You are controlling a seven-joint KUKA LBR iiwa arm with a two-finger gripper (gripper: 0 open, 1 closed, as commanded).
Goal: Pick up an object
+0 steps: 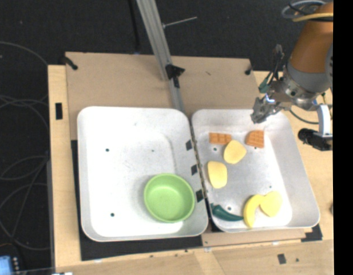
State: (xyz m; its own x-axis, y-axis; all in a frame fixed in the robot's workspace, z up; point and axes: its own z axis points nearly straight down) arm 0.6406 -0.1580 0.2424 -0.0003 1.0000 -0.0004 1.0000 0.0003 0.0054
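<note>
While the arm [310,44] leans in from the right edge of the bench, its orange band sits high above the far right corner and the grey wrist below it slants down and to the left. At the end of that slant the gripper [259,117] hangs over the back rim of the right bin [299,171], tip pointing down toward the bin's far edge. Whether anything sits between its tips cannot be told from this angle; nothing is visibly in its grasp.

Just below and in front of the gripper lies a small orange waffle piece [255,138], apart from the tip. A second orange waffle piece [219,137] rests further left near the bin's inner wall. Between them and a little nearer lies a pale yellow slice [234,152], with another yellow slice [217,175] just beneath it. Toward the near right corner a banana [252,210] touches a third yellow slice [271,203], and a dark green pepper [224,212] lies by the near left corner.

In the left bin [107,136], a green bowl [169,197] stands upright near the front right corner.
</note>
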